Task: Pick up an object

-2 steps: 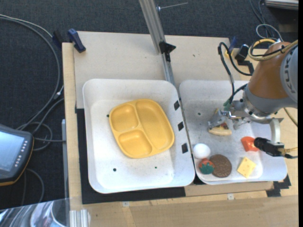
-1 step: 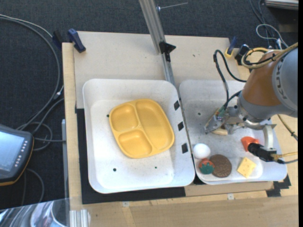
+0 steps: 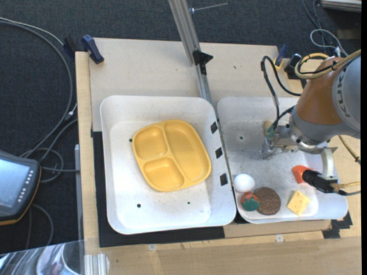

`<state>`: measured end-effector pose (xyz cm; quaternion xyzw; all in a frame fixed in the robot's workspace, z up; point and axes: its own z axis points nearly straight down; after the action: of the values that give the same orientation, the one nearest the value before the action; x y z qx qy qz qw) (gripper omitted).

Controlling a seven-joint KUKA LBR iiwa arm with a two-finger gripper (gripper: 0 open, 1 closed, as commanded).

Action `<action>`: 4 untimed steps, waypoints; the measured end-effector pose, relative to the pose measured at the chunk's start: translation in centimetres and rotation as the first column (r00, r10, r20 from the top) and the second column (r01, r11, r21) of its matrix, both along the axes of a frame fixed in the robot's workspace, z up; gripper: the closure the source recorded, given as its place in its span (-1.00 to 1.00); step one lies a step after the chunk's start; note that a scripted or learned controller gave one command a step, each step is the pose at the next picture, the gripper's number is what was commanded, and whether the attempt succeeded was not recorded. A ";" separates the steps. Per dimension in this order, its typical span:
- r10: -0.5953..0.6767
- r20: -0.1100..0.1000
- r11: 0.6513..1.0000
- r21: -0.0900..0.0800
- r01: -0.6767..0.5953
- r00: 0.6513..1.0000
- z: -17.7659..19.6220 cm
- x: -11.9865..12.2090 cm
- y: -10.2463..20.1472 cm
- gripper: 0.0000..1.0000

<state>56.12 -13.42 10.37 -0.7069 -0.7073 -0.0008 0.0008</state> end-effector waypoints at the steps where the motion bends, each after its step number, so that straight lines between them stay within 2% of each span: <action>1: 0.001 0.005 1.000 -0.003 -0.001 1.000 4.5 -0.4 0.0 1.00; 3: 0.000 0.007 1.000 -0.004 0.000 1.000 13.6 -0.5 -0.8 1.00; 4: 0.007 0.004 1.000 -0.001 -0.007 1.000 14.3 0.6 5.3 1.00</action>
<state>56.74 -8.17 24.68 -0.7043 -0.7099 -0.0020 -0.0008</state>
